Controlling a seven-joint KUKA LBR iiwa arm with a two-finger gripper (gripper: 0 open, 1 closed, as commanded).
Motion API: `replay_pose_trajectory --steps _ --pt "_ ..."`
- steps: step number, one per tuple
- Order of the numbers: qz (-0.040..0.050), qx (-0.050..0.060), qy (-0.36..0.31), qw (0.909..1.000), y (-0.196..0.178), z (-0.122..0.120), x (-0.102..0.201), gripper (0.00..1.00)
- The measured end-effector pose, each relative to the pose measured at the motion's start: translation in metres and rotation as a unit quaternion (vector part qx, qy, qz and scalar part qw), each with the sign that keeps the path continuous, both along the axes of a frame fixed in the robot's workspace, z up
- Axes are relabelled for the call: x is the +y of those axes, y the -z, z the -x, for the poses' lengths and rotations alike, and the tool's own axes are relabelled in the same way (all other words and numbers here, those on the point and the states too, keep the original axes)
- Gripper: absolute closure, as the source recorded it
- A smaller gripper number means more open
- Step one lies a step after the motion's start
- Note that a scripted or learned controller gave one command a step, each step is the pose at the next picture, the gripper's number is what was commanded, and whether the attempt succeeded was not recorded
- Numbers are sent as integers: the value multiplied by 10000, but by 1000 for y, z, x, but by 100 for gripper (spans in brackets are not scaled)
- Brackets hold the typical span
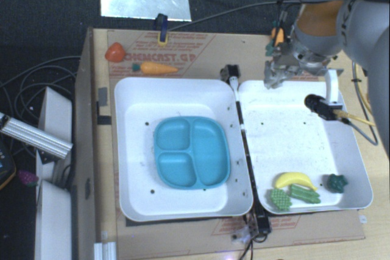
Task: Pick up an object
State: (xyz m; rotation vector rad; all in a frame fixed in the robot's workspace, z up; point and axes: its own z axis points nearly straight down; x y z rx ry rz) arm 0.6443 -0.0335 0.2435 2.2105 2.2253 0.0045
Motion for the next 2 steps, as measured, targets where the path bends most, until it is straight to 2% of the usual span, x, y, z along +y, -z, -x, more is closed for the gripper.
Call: replay_pose_trajectory --steps 1,2 --pt "-6 27 10 10000 50 -12 8 100" --pt "-3 4 21 10000 5 -13 -6 100"
